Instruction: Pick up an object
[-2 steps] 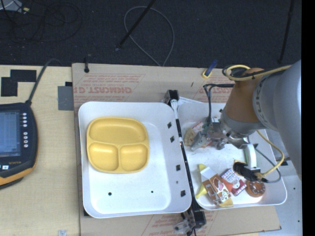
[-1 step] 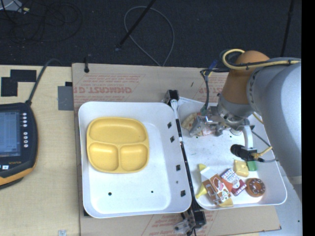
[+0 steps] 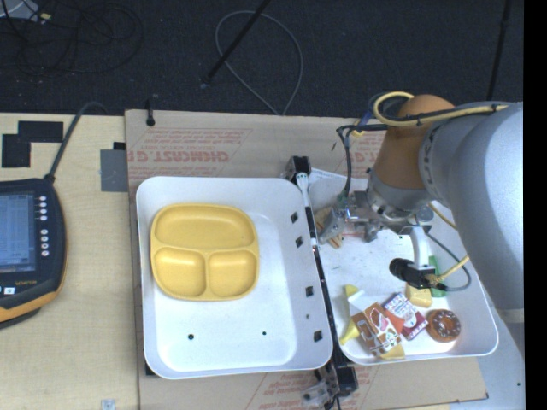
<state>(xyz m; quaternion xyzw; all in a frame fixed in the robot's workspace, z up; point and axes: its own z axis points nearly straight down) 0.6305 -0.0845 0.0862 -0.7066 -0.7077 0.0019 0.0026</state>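
Observation:
My gripper point(image 3: 350, 220) hangs low over the upper left part of the right bin point(image 3: 479, 344), under the orange-banded wrist. A small brownish thing point(image 3: 328, 229) lies right beside it against the bin's left wall; I cannot tell whether they touch. Loose items sit in the bin's near part: a chocolate donut point(image 3: 443, 325), a red and white packet point(image 3: 403, 312), a brown snack packet point(image 3: 374, 327), a yellow block point(image 3: 419, 296) and a small yellow wedge point(image 3: 351, 291). The arm hides the bin's far right part.
The left bin point(image 3: 171, 348) holds a yellow divided plate point(image 3: 205, 250). A teach pendant point(image 3: 21, 237) lies at the far left on the bench. Cardboard point(image 3: 214, 152) lies under both bins, and cables run along the dark back.

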